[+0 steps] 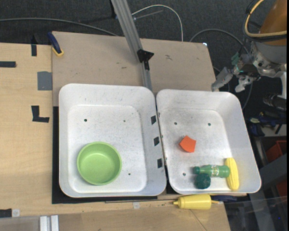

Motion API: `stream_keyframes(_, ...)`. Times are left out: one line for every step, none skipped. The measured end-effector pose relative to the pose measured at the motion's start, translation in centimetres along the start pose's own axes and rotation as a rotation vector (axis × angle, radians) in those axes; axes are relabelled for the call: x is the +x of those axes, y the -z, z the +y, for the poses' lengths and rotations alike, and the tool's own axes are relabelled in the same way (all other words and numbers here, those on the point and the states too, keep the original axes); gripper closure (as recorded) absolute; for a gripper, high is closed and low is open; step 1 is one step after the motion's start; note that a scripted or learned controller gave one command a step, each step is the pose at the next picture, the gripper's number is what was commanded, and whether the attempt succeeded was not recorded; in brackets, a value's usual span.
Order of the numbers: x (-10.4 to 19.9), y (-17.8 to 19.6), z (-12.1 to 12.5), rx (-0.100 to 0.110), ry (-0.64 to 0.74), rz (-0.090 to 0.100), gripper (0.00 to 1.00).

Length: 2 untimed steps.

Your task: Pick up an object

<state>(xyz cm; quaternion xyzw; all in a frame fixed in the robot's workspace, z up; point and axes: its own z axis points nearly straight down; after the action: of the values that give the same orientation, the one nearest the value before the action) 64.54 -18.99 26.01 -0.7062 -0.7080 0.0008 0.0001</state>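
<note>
So I've got the arm [272, 23] parked up at the top right corner of my feed, well past the far right corner of the right bin [241, 129]. The gripper [231, 76] is hanging outside the bin, just off that far corner, over the dark floor. It's small and blurry from here, so I honestly can't tell how it's set or whether it has anything in it.

All the pickable stuff is in the right bin. There's an orange block [188, 144] sitting roughly in the middle of it, on its own. Down toward the bin's near edge there's a green bottle [211, 171] lying on its side, with a dark green lump [202, 181] touching it on the near side. A yellow banana-ish thing [232, 173] lies at the bottle's right end, close to the bin's near right corner.

Just outside the right bin's near rim, a yellow bottle [195, 202] lies on the bench. The left bin [67, 105], touching the right bin's left side, has a green bowl [99, 163].
</note>
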Motion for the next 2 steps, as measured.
stream_keyframes(0.0,0.0,0.0,0.0,0.0,-0.001,0.0)
stream_keyframes(0.5,-4.7,0.6,0.004,0.0,0.001,0.0)
